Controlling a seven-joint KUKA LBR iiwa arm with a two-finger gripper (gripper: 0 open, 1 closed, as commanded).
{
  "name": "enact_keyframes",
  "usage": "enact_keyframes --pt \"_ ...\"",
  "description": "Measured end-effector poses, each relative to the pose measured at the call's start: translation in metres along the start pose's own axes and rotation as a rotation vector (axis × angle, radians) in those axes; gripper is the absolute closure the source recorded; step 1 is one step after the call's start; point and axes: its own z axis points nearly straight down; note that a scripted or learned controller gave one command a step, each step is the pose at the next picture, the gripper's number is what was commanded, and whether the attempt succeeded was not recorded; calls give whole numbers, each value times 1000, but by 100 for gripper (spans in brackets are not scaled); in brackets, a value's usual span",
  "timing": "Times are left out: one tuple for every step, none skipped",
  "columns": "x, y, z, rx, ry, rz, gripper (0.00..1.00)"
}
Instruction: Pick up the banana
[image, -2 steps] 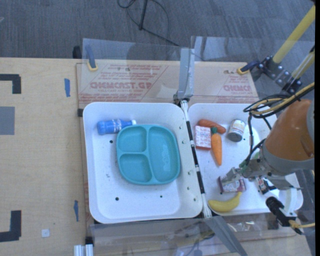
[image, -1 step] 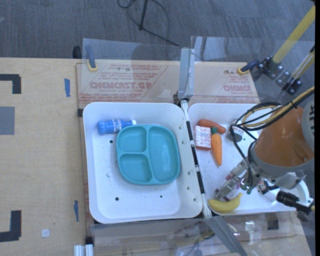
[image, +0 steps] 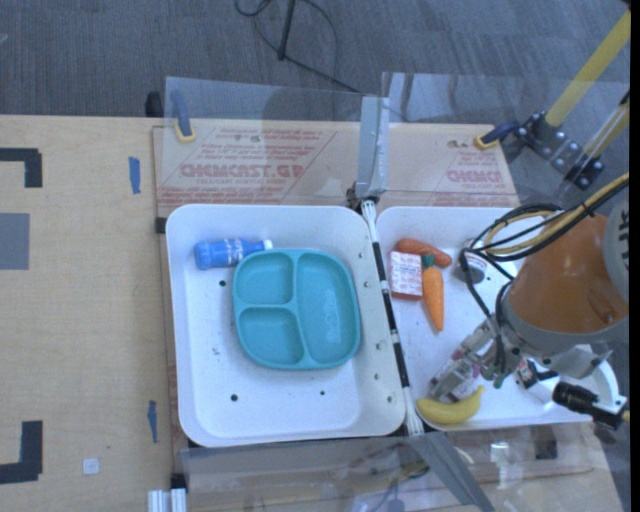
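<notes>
Bottle (image: 229, 251), blue with a white cap, lies on its side in the left bin (image: 200, 400), far off to the gripper's left and toward the back wall. Just beside it, closer to the gripper, a teal divided plate (image: 297, 307) with three compartments sits flat in the middle of that bin. Between the two bins runs a raised rim, and the right bin (image: 470, 225) starts just past it.

In the right bin, up and to the left of the gripper, a small red and white packet (image: 405, 275) lies flat. A short orange carrot (image: 421, 248) rests behind it, and a longer carrot (image: 433, 297) lies beside the packet, its tip pointing roughly toward the gripper.

The banana (image: 450, 408) lies at the front edge of the right bin, just below and slightly left of the gripper (image: 462, 373), its curve opening upward. The gripper points down and left over it, very near or touching its upper side; whether its grasp is wide or narrow cannot be told, and the banana does not appear to be clasped. The grey arm (image: 570, 350) with its orange band (image: 570, 280) rises to the right, black cables looping behind it.
</notes>
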Motion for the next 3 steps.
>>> enact_keyframes --pt "-2 -1 -7 -1 -3 5 100" --pt "2 3 0 -4 -1 237 100" --pt "40 75 -94 9 8 310 100"
